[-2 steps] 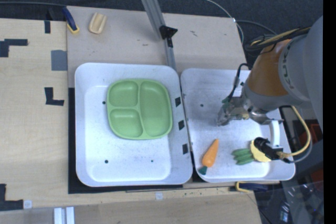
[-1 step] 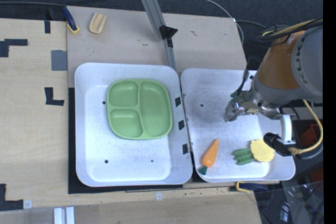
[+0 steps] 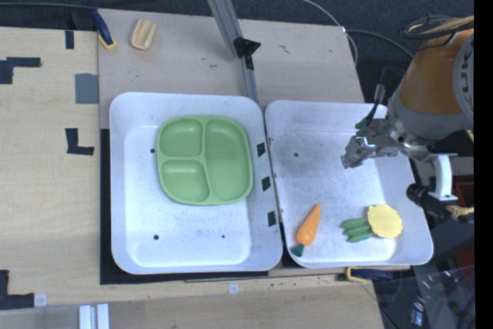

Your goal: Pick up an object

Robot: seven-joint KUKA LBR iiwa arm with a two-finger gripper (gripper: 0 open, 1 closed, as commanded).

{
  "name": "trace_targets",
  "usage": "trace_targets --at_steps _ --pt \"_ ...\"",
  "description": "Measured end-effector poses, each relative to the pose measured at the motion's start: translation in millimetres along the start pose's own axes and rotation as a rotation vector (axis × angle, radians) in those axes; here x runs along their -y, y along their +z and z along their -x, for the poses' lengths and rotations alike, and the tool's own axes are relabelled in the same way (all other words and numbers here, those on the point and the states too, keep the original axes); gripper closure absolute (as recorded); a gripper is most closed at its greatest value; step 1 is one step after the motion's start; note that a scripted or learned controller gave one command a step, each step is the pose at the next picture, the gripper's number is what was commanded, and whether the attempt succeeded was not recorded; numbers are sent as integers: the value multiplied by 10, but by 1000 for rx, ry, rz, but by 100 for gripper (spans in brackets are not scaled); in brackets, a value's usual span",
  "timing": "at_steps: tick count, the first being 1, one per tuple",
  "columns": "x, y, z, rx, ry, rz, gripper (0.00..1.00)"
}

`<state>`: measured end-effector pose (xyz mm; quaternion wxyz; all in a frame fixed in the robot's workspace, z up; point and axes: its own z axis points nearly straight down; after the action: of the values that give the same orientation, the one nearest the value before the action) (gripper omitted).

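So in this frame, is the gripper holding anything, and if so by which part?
Nothing is held. The gripper hangs over bare floor of the right bin, apart from the carrot.

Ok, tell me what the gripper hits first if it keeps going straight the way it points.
The gripper points down and leftward, so it would likely meet the bare floor of the right bin first. The carrot lies nearer the front, off that line. Depth is unclear.

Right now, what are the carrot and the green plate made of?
The carrot looks like smooth moulded plastic, a toy: even orange, slight sheen. The plate also looks plastic: flat matte green with three moulded sections. Neither is certain from looks alone.
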<state>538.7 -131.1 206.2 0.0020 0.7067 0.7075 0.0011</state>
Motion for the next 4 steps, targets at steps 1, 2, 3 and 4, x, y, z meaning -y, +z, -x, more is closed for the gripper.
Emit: trace_targets --at_steps 1,2,3,4 --pt "78 -565 33 0 0 1 100" --pt "69 -931 32 0 -1 -1 100" --pt "-190 -758 -413 -1 -4 -6 100" --pt "-283 -706 -915 -2 -5 -6 100"
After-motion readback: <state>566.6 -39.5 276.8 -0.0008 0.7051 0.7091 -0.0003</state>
